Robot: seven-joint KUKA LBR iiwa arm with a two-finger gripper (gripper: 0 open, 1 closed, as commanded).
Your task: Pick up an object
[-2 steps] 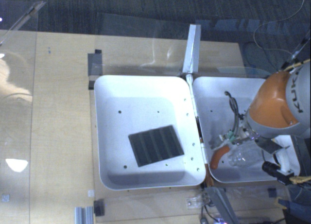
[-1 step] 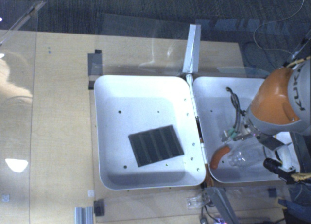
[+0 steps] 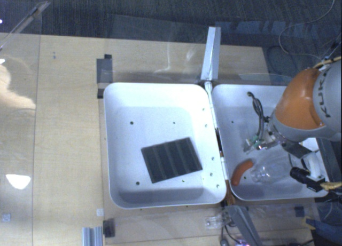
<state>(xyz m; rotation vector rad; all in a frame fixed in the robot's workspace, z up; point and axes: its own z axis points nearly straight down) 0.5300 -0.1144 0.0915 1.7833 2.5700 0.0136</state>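
A dark ribbed rectangular pad [image 3: 171,159] lies flat in the left bin [image 3: 123,106], towards its front. In the right bin [image 3: 235,103], a small orange-red sausage-shaped object [image 3: 241,171] rests near the front left corner. A clear, see-through object [image 3: 265,172] lies just to its right. My gripper [image 3: 256,142] hangs low in the right bin, a little above and behind these two objects. The grey arm with its orange band [image 3: 301,105] covers the right part of that bin.
A raised wall [image 3: 216,133] divides the two bins. A metal post [image 3: 210,58] stands behind the point where they meet. The wooden bench [image 3: 59,143] stretches out to the left under a clear sheet.
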